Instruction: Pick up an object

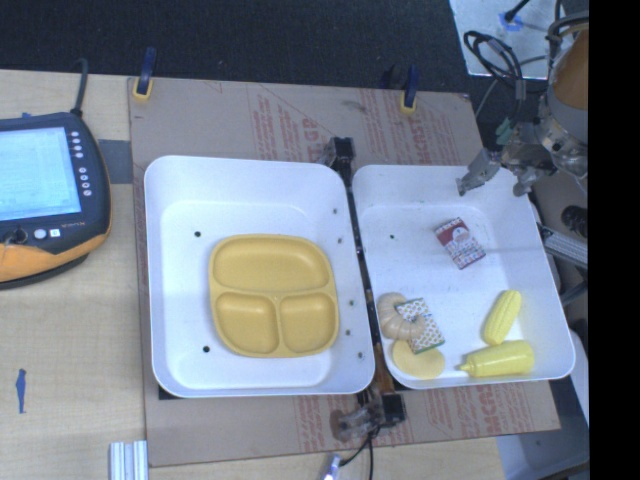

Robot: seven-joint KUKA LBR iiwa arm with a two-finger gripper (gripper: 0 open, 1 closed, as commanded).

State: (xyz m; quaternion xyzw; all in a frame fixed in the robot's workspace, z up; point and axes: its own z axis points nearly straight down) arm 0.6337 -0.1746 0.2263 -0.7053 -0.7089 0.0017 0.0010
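A light wooden table [70,368] carries two white bins side by side. The left bin [170,268] holds a yellow divided tray [272,294]. The right bin [530,268] holds a small red-and-white packet [459,242], a corn cob [502,315], a yellow bottle [497,359] and pale scraps. The hand [497,176] hovers over the right bin's far right corner, fingers apart, holding nothing. It seems to be approaching; next it must descend onto one object, likely the nearby packet.

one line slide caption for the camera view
Two-finger gripper open above right white bin of small yellow items; yellow divided tray in left white bin.
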